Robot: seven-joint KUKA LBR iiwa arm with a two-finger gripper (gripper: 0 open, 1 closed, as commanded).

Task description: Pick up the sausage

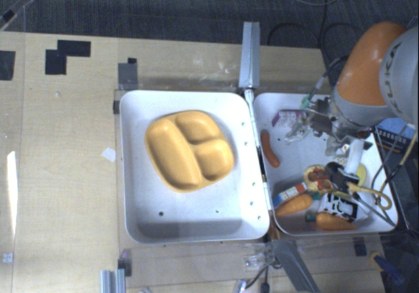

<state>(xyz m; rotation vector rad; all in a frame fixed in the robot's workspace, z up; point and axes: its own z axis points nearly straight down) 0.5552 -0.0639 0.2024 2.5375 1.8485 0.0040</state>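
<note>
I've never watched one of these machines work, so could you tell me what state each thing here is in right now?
sausage: lying flat in the right bin, near its left wall, untouched.
yellow divided tray: sitting open side up in the left bin.
two carrots: lying at the right bin's front edge.
gripper: over the right bin, well apart from the sausage.

We count two white bins: the left bin (131,154) and the right bin (262,105). One yellow divided tray (189,150) sits in the left. In the right we see one sausage (270,148) and two carrots, one carrot (294,204) by the near wall, another carrot (334,222) beside it. One pincer (313,123) too.
</note>
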